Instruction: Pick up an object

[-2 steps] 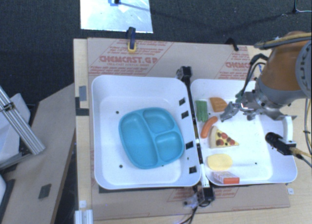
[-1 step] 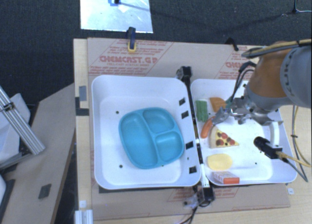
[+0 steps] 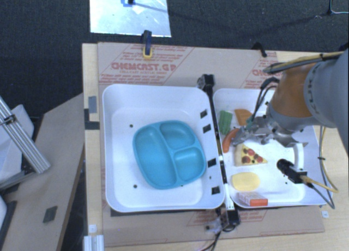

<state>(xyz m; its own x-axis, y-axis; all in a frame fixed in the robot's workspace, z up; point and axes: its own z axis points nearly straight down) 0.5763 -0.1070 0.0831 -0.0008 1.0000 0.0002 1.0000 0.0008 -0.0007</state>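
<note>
The right bin (image 3: 275,190) holds several toy foods. A pizza slice (image 3: 250,156) lies near its middle, with a yellow disc (image 3: 245,180) and an orange and white box (image 3: 252,199) nearer the front. A green piece (image 3: 224,120), an orange wedge (image 3: 242,116) and a red-orange stick (image 3: 229,139) lie along the bin's left side. My gripper (image 3: 246,134) hangs low over the bin, just above the pizza slice's top edge and to the right of the red-orange stick. Its tip is dark and blurred against the toys.
The left bin (image 3: 117,135) holds a blue divided plate (image 3: 169,153). A black clip strip (image 3: 212,130) runs along the wall between the bins. The arm's cables and a black connector (image 3: 289,171) hang over the right bin's right half.
</note>
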